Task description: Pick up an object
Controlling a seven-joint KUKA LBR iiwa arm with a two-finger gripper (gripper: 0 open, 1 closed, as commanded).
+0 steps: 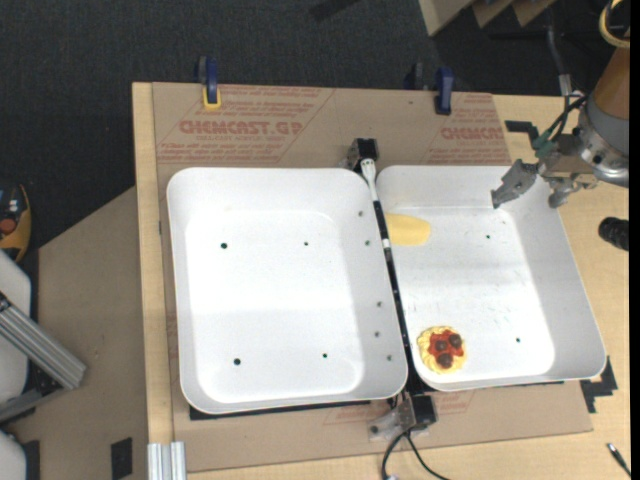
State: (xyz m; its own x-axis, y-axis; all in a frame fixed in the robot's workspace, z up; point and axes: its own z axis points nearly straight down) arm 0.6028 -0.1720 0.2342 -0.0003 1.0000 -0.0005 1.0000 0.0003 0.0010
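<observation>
I saw a pale yellow flat piece [408, 230] lying at the right bin's far left, and a round yellow piece with red-dark toppings [441, 349] at its near edge.

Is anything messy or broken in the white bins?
Nothing looks broken or spilled. The right bin holds a pale yellow piece by its left wall and a round yellow thing with red and dark spots near its front edge. The gripper is above that bin's far right corner.

Grey arm [612, 118] in from the right, claw [535, 190] with fingers spread and nothing between them.
</observation>
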